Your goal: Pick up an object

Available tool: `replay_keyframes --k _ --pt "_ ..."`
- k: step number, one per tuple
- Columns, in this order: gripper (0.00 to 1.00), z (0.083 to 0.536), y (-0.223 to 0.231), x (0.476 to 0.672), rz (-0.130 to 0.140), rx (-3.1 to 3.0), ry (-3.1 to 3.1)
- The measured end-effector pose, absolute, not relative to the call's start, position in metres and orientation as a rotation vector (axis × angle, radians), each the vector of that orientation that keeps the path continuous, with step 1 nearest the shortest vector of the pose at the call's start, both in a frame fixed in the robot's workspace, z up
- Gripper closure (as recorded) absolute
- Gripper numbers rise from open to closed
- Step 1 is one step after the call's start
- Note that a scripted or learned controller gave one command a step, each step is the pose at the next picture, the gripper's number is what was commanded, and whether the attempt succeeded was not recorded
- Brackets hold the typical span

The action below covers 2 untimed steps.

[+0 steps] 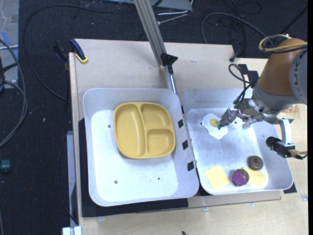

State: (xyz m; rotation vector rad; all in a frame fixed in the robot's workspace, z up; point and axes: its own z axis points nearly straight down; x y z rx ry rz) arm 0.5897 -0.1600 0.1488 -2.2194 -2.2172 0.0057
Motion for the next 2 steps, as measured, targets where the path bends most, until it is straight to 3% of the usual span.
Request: replay_keyframes --k 1,2 --pt "0.00 0.095 -0.159 0.589 0.004 -2.220 -2.219" --pt "1.00 0.109 -0.160 0.590 -0.001 -2.224 -2.222"
